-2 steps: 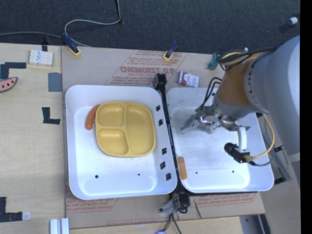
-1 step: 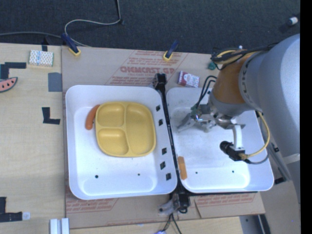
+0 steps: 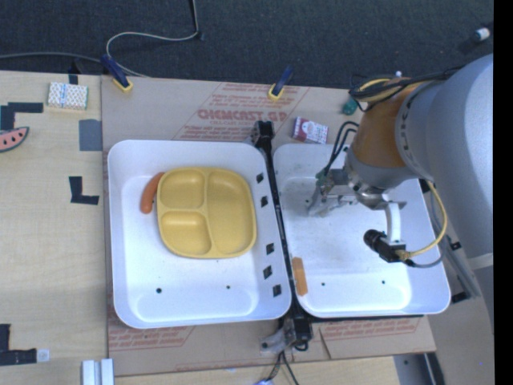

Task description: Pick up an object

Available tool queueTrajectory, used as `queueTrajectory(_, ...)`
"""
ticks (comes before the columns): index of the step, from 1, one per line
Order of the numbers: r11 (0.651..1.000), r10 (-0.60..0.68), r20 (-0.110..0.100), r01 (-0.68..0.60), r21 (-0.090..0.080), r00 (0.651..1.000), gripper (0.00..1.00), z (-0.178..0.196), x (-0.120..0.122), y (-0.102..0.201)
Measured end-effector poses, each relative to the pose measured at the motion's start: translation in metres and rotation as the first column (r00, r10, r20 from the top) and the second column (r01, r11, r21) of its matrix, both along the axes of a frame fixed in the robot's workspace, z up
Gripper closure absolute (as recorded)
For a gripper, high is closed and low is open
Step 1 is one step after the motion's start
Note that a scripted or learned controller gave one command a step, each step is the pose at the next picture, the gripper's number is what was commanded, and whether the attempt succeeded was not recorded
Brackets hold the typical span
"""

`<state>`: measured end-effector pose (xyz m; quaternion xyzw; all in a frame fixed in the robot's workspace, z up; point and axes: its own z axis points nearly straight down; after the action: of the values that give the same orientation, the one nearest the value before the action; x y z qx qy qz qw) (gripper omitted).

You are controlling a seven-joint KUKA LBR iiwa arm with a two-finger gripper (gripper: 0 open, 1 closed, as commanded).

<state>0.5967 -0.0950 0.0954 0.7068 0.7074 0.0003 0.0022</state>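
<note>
Yellow divided plate (image 3: 207, 212) is lying in the left bin (image 3: 136, 295), touching an orange sausage (image 3: 148, 193). Over the right bin (image 3: 417, 295) the tool (image 3: 323, 201) is hanging; its state I cannot tell.

the orange sausage (image 3: 147, 193) lies partly tucked behind the yellow divided plate (image 3: 207, 212)'s left rim. the tool (image 3: 325, 202) is blurred, its tips too indistinct to read. the arm (image 3: 449, 135) is cut off by the right edge. a red slice (image 3: 11, 139) on the table (image 3: 48, 247) is cropped at the left edge.
</note>
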Motion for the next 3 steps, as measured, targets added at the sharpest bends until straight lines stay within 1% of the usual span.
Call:
queueTrajectory(2,1.0,0.002,-0.004,-0.002,0.003,1.0,1.0,0.0179,-0.0006,0.0017)
queueTrajectory(3,1.0,0.002,-0.004,-0.002,0.003,1.0,0.0,0.0179,-0.0007,0.0017)
